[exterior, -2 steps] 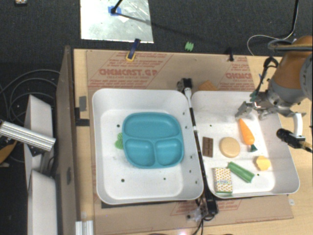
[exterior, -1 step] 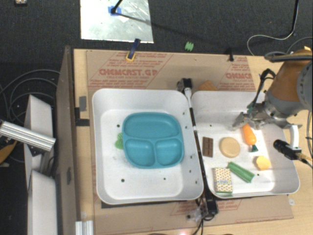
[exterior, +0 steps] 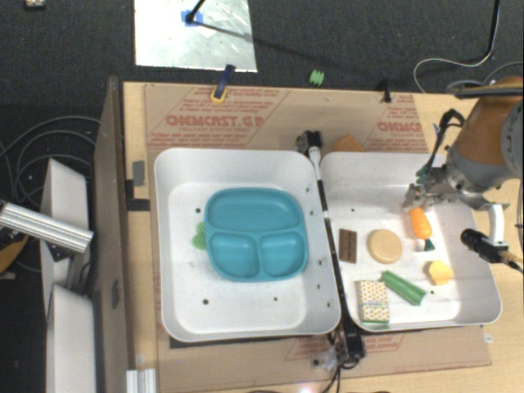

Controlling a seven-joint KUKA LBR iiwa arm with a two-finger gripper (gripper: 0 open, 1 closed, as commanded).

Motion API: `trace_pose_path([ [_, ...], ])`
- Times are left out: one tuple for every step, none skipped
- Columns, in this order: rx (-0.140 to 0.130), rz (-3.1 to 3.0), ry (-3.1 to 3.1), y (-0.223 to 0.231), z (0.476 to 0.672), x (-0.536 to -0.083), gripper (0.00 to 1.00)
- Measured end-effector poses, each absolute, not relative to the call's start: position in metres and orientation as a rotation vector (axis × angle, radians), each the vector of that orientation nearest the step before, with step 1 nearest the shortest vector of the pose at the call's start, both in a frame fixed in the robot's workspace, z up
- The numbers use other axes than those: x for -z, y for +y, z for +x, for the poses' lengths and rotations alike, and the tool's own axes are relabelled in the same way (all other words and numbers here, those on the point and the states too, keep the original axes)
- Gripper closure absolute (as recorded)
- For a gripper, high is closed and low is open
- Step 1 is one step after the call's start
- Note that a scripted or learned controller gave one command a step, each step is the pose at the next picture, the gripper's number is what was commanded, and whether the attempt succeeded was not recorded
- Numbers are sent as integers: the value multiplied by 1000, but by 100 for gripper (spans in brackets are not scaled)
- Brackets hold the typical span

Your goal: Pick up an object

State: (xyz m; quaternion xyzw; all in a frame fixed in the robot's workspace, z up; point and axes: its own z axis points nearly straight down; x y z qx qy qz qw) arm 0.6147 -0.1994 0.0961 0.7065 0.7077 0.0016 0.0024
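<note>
The gripper (exterior: 423,196) hangs low in the right bin (exterior: 467,301), just above the carrot (exterior: 420,223); whether its fingers are apart or together cannot be told. Near the carrot lie a tan disc (exterior: 384,246), a yellow block (exterior: 440,272), a green stick (exterior: 404,287), a brown bar (exterior: 348,246) and a box (exterior: 372,300). The left bin (exterior: 180,301) holds a blue tray (exterior: 255,232).

Blue tray (exterior: 254,213), orange carrot (exterior: 420,223), green block (exterior: 404,287), white bins (exterior: 176,244).

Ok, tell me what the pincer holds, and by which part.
Cannot be told. The pincer sits right above the orange object in the right bin, but the grip itself is not visible.
</note>
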Motion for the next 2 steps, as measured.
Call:
trace_pose_path([
  [-4, 2221, 2222, -175, 574, -162, 100],
  [-12, 2203, 2231, -101, 638, -194, 100],
])
